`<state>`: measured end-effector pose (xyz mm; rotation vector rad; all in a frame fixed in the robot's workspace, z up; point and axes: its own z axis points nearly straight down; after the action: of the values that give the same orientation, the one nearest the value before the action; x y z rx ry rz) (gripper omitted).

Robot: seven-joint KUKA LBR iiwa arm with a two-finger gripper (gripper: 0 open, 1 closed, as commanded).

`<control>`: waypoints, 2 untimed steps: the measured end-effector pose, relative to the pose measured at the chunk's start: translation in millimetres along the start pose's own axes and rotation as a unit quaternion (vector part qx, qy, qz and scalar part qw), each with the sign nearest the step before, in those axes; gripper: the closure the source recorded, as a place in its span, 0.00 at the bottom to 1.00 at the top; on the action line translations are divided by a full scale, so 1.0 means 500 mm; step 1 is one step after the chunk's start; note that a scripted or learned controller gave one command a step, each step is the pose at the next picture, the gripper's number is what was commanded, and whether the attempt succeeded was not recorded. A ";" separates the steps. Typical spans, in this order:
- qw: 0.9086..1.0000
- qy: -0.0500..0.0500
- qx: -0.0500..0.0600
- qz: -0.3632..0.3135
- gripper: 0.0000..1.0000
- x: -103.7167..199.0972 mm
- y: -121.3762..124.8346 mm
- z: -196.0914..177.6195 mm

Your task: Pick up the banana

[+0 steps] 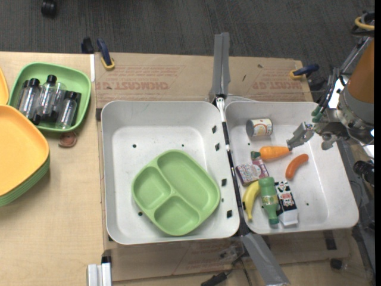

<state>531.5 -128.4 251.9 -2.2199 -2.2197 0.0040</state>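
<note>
The yellow, gently curved banana is lying in the right bin, near its left wall, touching a green bottle. Its long axis is running near-far. The gripper is hovering released above the carrot.

We are seeing a yellow banana lying beside a green bottle, an orange carrot with a green tip, and a plain orange piece, all in a white bin. A pale green divided plate is sitting in the other white bin, and orange plates are showing at the left.
</note>
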 end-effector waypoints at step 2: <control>0.997 -0.001 -0.001 -0.079 1.00 0.016 0.230 -0.013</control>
<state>646.5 -120.4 257.9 -2.0392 -2.3905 0.0027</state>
